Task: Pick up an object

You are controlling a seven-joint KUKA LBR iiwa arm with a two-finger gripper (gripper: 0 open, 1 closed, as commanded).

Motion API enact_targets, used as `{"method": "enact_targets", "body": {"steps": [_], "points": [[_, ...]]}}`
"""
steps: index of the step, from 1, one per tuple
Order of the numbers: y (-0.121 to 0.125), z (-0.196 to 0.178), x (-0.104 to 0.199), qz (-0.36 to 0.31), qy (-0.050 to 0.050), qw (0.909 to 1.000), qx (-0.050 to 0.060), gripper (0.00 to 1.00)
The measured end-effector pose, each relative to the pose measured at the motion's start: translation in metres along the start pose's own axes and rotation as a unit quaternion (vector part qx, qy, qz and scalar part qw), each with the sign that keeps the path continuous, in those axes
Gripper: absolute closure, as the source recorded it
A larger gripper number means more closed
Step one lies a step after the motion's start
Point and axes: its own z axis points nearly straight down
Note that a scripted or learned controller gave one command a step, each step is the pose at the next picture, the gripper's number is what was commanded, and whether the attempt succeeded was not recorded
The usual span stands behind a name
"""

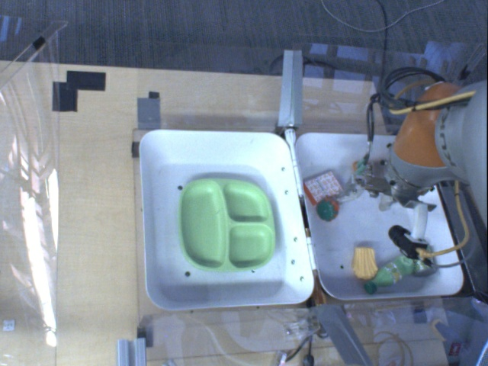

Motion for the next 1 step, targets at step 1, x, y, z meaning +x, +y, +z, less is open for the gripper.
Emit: {"method": "enact_targets", "body": {"steps": [1], "points": [[0.0779,0.0033,0.0281,-0.001,-0.001,1.0,0.006,0.0]]}}
